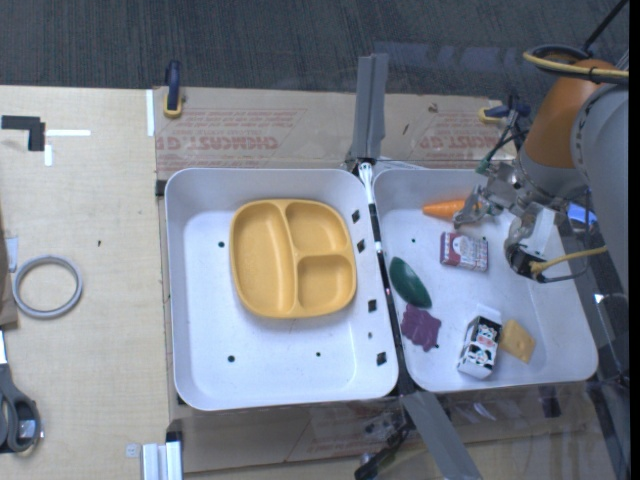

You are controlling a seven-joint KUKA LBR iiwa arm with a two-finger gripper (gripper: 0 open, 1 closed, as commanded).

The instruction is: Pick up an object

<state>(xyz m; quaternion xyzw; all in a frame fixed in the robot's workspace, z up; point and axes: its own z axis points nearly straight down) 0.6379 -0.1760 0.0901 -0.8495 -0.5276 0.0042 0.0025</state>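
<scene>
The two-finger gripper [478, 211] is seen low over the right white shallow bin [560, 363], just beside the orange carrot-shaped toy [443, 208] near the bin's far wall; how far its claw is parted cannot be told. A small red-and-white carton [464, 251] lies just nearer than the carrot. A yellow divided plastic plate [293, 257] is seen in the left white bin [200, 298].

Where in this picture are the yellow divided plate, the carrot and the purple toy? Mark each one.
yellow divided plate [262, 258]: camera view, on its large left compartment.
carrot [441, 209]: camera view, on the middle of its orange body.
purple toy [420, 326]: camera view, on its centre.
</scene>
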